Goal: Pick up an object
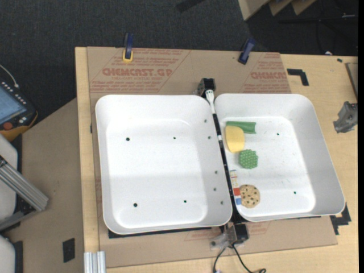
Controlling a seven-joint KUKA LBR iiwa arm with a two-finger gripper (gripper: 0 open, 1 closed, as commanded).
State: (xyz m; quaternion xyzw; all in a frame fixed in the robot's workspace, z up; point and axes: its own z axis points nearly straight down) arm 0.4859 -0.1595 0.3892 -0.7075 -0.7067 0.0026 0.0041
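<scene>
Desk point(170, 61): covered by a brown printed sheet and carrying two shallow white bins side by side, their rims meeting along the centre line.

Left bin point(114, 169): white floor with four small dark dots.

Right bin point(318, 152): all items lie along its 9 o'clock wall.
- Green flat piece point(245, 127), nearest 12 o'clock.
- Yellow block point(234, 139), touching the green flat piece at that piece's 7 o'clock side.
- Green knobbly ball point(248, 160), just beside the yellow block at its 5 o'clock.
- Round speckled cookie point(249, 195), toward 6 o'clock, apart from the ball.
- Small red and blue item point(237, 193), against the cookie's 9 o'clock edge; too small to identify.

Gripper point(346, 118): a grey part at the desk's 3 o'clock edge, outside the right bin and well apart from every item. Whether it is apart or together cannot be told. Nothing is seen in its grasp.

Two clamps point(128, 47) sit on the desk's 12 o'clock edge.
</scene>
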